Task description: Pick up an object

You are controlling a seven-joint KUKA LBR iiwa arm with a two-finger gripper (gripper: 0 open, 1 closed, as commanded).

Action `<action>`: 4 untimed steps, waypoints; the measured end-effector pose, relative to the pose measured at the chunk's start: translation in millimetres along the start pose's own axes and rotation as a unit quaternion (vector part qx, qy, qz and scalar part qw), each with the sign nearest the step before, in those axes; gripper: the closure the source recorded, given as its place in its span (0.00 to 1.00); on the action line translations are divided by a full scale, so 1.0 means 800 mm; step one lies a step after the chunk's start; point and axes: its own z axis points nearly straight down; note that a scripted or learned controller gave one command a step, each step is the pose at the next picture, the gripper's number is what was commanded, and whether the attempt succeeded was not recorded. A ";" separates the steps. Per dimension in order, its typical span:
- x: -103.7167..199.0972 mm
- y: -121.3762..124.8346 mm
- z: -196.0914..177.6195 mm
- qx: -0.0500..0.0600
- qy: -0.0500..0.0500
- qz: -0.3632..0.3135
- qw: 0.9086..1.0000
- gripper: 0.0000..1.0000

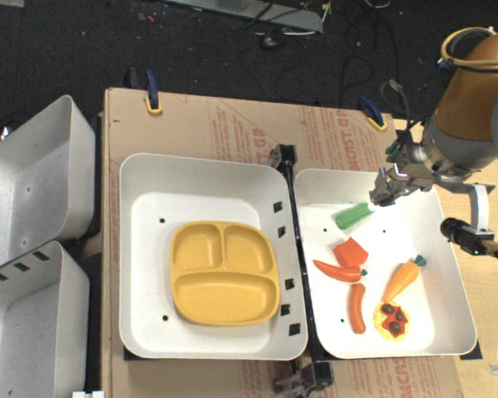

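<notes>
Here the gripper (383,197) hung just above the green block (353,215) in the right bin (456,276). Whether it gripped anything, I could not tell. It should drop straight down, then squeeze gently.

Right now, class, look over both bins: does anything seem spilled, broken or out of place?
Nothing stands out. The yellow divided plate lies flat in the left bin. In the right bin the toy foods lie apart and whole: green piece, red pepper, chilli, sausage, carrot, pizza slice. The hand hovers by the green piece.
</notes>
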 end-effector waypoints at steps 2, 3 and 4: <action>0.148 -0.038 -0.006 0.002 0.001 -0.003 1.000 1.00; 0.213 -0.055 -0.017 0.002 0.001 -0.003 1.000 1.00; 0.268 -0.078 -0.025 0.003 0.001 -0.002 1.000 1.00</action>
